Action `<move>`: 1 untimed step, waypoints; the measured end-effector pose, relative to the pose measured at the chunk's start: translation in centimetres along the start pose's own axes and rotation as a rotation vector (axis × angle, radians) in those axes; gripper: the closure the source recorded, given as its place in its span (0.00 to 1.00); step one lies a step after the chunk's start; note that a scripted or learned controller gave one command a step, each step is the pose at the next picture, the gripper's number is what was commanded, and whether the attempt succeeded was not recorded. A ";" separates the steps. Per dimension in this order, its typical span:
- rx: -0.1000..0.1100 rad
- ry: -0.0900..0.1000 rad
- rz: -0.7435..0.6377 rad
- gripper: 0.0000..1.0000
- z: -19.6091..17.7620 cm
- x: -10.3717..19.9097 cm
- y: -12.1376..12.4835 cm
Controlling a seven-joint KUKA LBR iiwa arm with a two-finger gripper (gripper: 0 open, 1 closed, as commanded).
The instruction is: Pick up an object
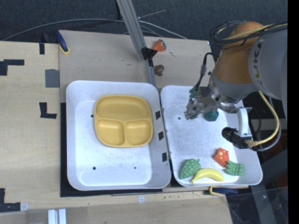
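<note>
The yellow banana [208,175] curved like a smile, lying sideways. I cannot tell the gripper's [192,113] state.

The right bin [184,134] had open floor across its middle and left side. Toys crowded its near edge: green grapes [189,168], a yellow banana [208,175], a red piece [221,156] and a green leafy piece [234,168]. In the left bin [74,139], a yellow divided plate [124,120] filled the far half, with bare floor nearer.
</note>
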State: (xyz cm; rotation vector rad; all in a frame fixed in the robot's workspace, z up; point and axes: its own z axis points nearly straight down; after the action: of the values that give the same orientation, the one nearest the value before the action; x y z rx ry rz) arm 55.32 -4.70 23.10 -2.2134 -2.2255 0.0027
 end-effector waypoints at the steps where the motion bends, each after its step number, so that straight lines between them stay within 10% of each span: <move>1: -0.001 0.001 -0.001 1.00 -0.7 5.1 0.0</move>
State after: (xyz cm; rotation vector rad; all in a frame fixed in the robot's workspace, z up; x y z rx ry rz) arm 55.32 0.37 23.80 -2.2117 -2.2271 0.0001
